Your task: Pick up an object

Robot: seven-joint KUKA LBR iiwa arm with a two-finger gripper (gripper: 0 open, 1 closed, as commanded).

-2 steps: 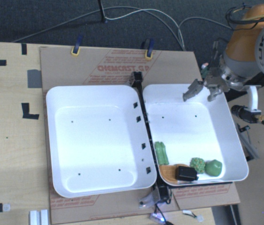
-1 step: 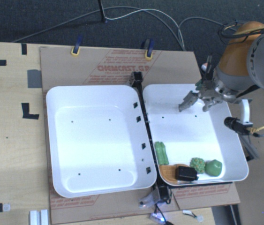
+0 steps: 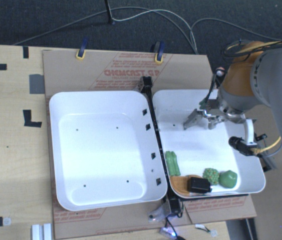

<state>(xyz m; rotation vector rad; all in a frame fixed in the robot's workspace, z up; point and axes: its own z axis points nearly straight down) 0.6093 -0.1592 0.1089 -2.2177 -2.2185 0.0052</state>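
Four objects crowd the right bin's (image 3: 181,101) near edge: green pod (image 3: 172,163), wooden piece (image 3: 179,184), black block (image 3: 199,185), green lumps (image 3: 220,177). Our gripper (image 3: 197,118), spread and empty, hangs near the far edge; we should descend squarely over one.

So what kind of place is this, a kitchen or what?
Most likely a robotics lab test bench: two white bins on clamped cardboard, a grey robot arm, and loose cables across dark carpet.

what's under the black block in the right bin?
The black block lies on a tan wooden piece, covering its right part. What lies beneath that covered part can't be seen. A bumpy green object sits just beside it.
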